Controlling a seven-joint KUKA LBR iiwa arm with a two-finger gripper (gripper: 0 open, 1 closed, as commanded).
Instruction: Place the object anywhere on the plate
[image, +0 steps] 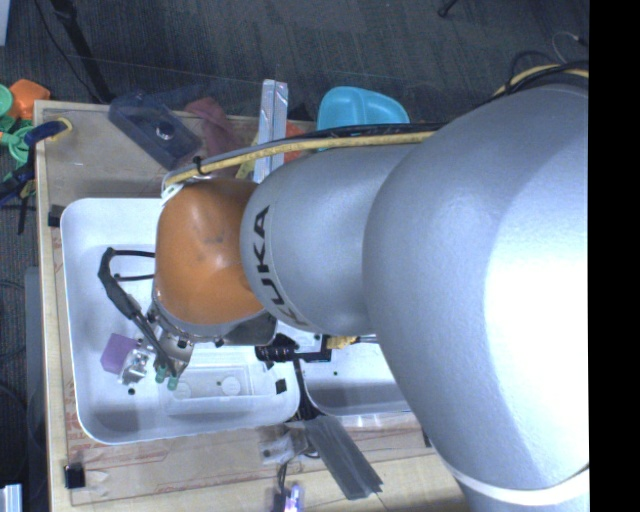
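A small purple block (117, 350) lies on the floor of the left white bin (80, 300), near its left wall. My gripper (150, 368) hangs low over the bin just to the right of the block, close to it or touching it; I cannot tell which. A pale, flat plate-like piece (215, 385) with round marks rests on the bin floor to the right of the gripper. The orange wrist band (200, 255) and the grey arm hide the rest of the bin's middle and right side.
A strip of the right bin (355, 398) shows under the arm. Behind the bench sit a blue bowl (360, 105), a dark flat object (150, 125) and green and orange toys (15, 120). A grey bracket (335, 455) lies at the front edge.
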